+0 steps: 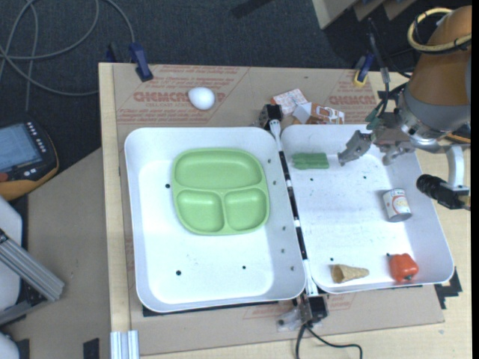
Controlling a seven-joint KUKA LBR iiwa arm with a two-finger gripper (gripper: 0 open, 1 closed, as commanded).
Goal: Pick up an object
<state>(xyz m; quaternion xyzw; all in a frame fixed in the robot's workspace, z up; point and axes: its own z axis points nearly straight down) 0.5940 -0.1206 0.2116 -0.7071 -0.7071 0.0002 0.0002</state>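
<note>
Camera view: the grey arm with its orange band reaches in from the right, its jaws (352, 149) low over the right white bin (329, 223), tilted toward the flat green rectangular block (310, 161) just beside them. Whether the jaws are released or clenched, I cannot tell.

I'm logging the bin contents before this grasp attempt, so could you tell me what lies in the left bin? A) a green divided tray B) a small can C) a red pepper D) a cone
A: the green divided tray lies flat in the left bin, while the small can, the red item and the cone sit in the right bin.
</note>
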